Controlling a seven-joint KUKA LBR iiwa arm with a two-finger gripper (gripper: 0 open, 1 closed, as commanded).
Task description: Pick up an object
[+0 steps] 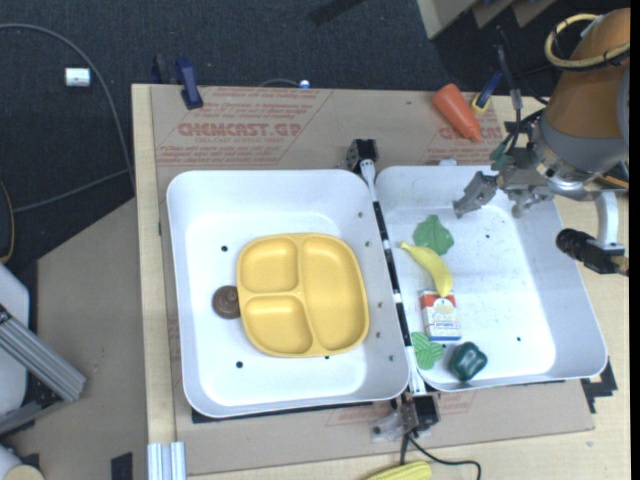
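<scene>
My gripper (497, 199) hovers over the far part of the right bin (545, 298), open, with nothing between its two spread fingers. Below and to its left, along that bin's left side, lie a green leafy piece (433, 233), a yellow banana (430, 266) and a small white and red carton (440, 317). A second small green piece (427, 350) and a dark green can (466, 361) lie in the near left corner. The gripper touches none of them.
The left bin (200, 218) holds a yellow divided plate (300, 293) with a brown round object (226, 301) beside its left edge. An orange carrot (457, 111) lies on the bench behind the right bin. A blue clamp (187, 83) sits at the bench's far left.
</scene>
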